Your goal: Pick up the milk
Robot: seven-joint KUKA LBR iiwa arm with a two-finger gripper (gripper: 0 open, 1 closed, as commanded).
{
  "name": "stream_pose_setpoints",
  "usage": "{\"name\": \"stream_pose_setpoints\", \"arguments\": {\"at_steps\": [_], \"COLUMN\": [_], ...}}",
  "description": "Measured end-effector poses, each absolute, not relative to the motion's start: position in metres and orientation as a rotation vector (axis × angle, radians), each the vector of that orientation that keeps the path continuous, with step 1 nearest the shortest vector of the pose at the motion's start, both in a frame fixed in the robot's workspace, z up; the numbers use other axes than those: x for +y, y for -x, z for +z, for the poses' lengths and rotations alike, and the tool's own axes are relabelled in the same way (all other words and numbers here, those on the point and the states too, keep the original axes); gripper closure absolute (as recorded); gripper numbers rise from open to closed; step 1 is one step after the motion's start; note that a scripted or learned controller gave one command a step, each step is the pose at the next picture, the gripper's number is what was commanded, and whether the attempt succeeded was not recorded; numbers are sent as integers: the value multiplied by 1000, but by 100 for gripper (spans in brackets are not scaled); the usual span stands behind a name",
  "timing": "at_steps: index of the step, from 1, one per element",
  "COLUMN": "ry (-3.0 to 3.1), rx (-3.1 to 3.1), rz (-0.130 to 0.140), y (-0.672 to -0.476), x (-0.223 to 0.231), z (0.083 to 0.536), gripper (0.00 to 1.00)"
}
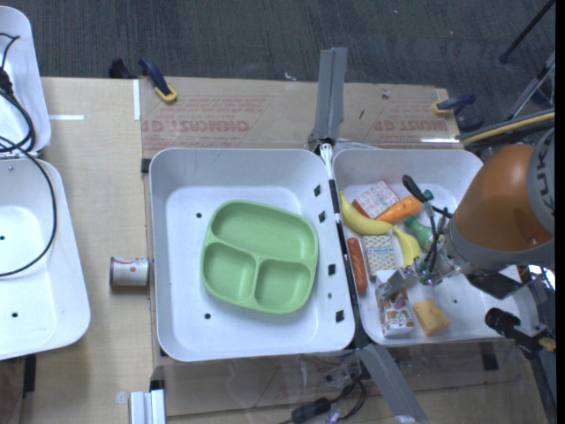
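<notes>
In the right bin a small white and red carton lies flat near the front wall; I take it for the milk. My gripper hangs low just behind the carton's far end, between it and a white box with blue print. Nothing shows as lifted off the bin floor. The orange band of the arm covers the bin's right part.
Around the gripper lie a banana, a carrot, a red-white packet, a green item, a sausage and a cheese wedge. The left bin holds a green divided plate. A small can lies on the bench.
</notes>
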State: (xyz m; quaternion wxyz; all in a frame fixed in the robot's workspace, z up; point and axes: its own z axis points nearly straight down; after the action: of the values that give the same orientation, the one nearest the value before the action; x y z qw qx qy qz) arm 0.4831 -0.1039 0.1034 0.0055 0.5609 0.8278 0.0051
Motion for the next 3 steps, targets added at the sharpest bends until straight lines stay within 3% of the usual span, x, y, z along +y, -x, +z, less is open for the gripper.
{"name": "stream_pose_setpoints", "arguments": {"at_steps": [1,3], "ry": [-2247,-2280], "rx": [2188,2141], "rz": [24,21], "y": [-483,-484], "x": [-100,-96], "z": [103,104], "gripper": [0,0]}}
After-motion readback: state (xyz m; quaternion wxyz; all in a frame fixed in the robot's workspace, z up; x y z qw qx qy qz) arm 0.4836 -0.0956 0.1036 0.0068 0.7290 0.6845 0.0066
